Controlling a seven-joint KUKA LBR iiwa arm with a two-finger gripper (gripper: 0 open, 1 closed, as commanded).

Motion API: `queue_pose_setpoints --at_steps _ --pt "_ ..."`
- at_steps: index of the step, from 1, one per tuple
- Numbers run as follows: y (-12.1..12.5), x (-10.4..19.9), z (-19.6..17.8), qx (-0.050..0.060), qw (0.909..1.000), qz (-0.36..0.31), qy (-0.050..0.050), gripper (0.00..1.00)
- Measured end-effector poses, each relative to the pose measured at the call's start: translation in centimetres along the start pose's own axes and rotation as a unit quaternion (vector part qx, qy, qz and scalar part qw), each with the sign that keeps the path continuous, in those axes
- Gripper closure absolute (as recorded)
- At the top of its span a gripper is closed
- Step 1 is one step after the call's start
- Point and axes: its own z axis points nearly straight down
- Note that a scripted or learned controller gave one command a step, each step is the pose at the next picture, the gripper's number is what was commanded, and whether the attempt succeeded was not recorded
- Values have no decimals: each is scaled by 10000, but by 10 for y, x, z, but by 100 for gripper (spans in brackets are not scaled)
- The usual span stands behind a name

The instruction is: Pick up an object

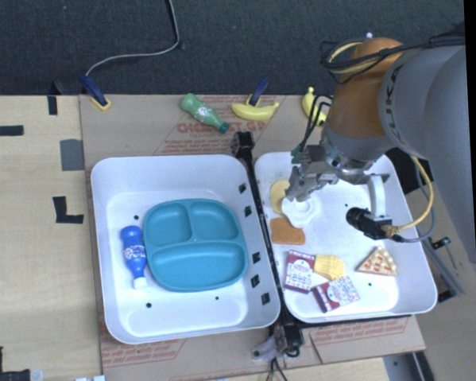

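My gripper (299, 194) hangs low over the upper left part of the right bin (411, 296), just above a small white object (301, 215). A pale yellow round piece (278, 193) lies beside it on the left. In front of it sits an orange-brown slice (287, 232). Further forward lie a maroon-and-white carton (299, 271), a yellow wedge (330, 265), a second small carton (336, 293) and a pizza slice (378, 262). Nothing can be seen held by the gripper.
The left bin (110, 184) holds a blue divided plate (195, 244) and a blue bottle (133, 254) lying at its left. Behind the bins on the cardboard lie a green bottle (203, 113), a banana (255, 109) and a small yellow object (308, 102).
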Motion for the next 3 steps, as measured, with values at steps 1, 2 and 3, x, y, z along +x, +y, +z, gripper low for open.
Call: queue_pose_setpoints --at_steps 1,2,3 --pt "-1 0 1 11 10000 4 1 0" --pt "-15 -51 98 -10 10000 9 -2 0" --pt "-30 -42 98 -26 10000 11 -11 0"
